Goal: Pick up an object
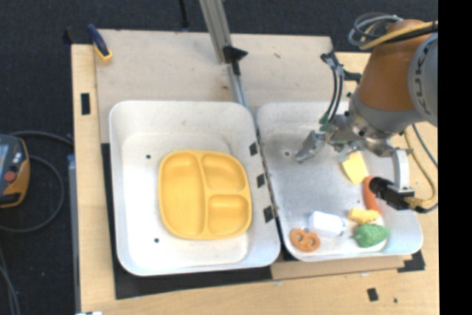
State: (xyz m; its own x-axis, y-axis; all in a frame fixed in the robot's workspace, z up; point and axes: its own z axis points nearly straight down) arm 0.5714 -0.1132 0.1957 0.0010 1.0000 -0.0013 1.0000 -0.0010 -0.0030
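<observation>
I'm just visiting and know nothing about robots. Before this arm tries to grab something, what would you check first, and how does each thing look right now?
1. Objects to pick are in the right bin: ok. A yellow block, white piece, pretzel and green toy lie there.
2. End effector is over that bin: ok.
3. End effector carries nothing: cannot tell.
4. Fingers open for a grasp: cannot tell.
5. End effector sits above an object: not ok; bare bin floor lies beneath it.
6. Yellow tray is out of the way in the left bin: ok.
</observation>
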